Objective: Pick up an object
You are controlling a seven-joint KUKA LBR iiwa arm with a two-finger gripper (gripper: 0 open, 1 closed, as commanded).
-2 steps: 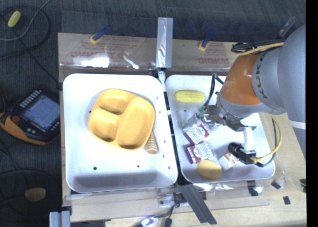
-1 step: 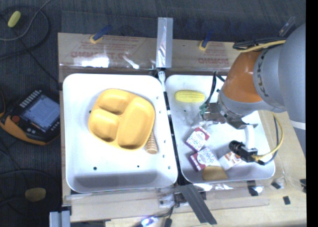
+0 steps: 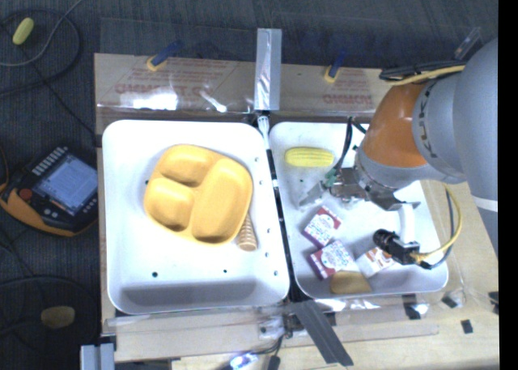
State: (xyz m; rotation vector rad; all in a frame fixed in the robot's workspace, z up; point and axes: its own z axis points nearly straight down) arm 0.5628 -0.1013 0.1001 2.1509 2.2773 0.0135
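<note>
A yellow corn cob (image 3: 308, 157) lies at the far left of the right bin (image 3: 433, 279), with small red packets (image 3: 322, 225) nearer. The gripper (image 3: 340, 186) hangs just beside the cob, mostly hidden by the grey arm (image 3: 453, 117). The left bin (image 3: 129, 279) holds a yellow sectioned tray (image 3: 197, 193).

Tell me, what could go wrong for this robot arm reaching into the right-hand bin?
The small red-and-white packets lie close together in the right bin, so the gripper might catch two at once or nudge them apart without lifting any. The yellow corn cob looks rounded and could roll away from a grasp. A black cable hangs beside the gripper and might snag or block the camera's sight of the pick.
</note>
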